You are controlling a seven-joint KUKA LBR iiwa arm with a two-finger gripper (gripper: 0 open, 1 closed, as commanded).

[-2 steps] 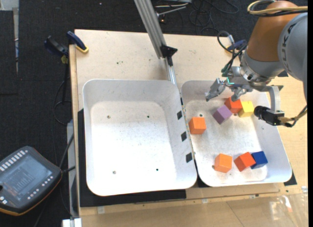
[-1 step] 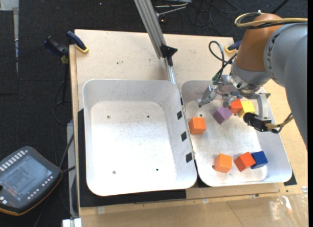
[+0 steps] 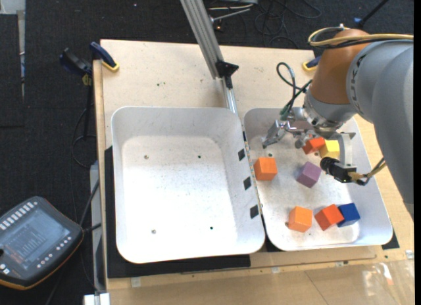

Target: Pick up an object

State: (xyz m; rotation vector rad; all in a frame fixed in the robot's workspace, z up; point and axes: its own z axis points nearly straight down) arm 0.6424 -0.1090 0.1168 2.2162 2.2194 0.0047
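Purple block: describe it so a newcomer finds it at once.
Look in the right bin, where all the blocks lie. Near its middle, just below the gripper, sits the purple block. It is the lone purple one; its neighbours are orange, red, yellow and blue.

Bright, even overhead light; soft shadows; slight graininess.

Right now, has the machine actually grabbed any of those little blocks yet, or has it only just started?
Nothing looks picked up yet. Every block I can see lies in the right bin: an orange block, a purple one, and three near the front. The arm's gripper hangs low over that bin's back end. Grasping and lifting remain.
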